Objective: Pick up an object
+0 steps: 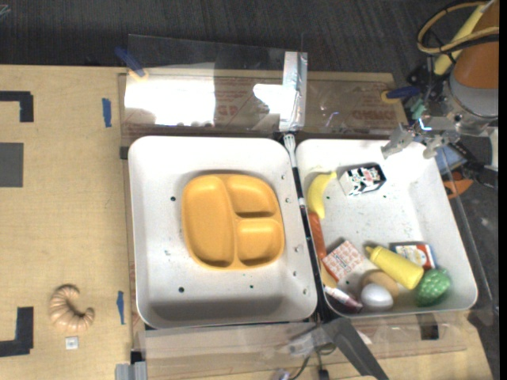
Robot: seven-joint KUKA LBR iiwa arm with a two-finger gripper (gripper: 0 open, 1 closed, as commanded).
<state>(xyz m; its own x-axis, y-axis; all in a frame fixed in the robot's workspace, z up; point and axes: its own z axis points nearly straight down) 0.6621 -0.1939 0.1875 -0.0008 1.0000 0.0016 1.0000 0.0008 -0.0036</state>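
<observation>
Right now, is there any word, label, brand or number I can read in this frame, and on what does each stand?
None can be read.
Clear plastic sheet behind the bins: reddish print, too blurred.
Black-and-white carton: markings too small.
Red-and-white patterned packet: print too small.
Small red-and-white box: label blurred.

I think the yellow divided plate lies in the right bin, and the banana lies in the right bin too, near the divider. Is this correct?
Not quite. The camera view shows the yellow divided plate in the left bin, alone at its middle. The rest is right: the banana lies in the right bin, near the divider.
</observation>
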